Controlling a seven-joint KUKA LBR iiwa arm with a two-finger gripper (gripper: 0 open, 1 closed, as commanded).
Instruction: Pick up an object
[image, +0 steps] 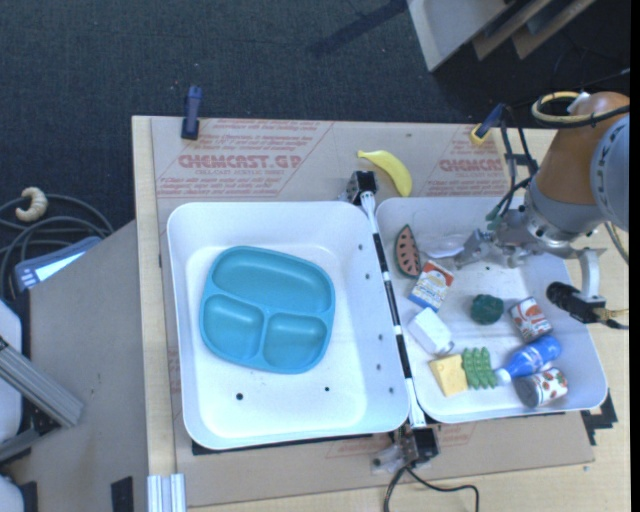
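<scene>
Arm hovering over the cluttered right bin (590, 395), nothing taken yet.

Nearest the camera, a small can (541, 387), blue bottle (530, 357), green ridged toy (479, 368) and yellow block (450, 375) are crowding together, touching. Beyond, a dark green lump (487, 309) is lying apart with free space around it; it is probably light and graspable across its middle. A carton (430, 288) and watermelon slice (406, 251) are sitting farther back. The gripper (487, 247) is hanging over the far end, seemingly carrying nothing, its opening impossible to tell. A banana (390, 170) is lying outside.
</scene>
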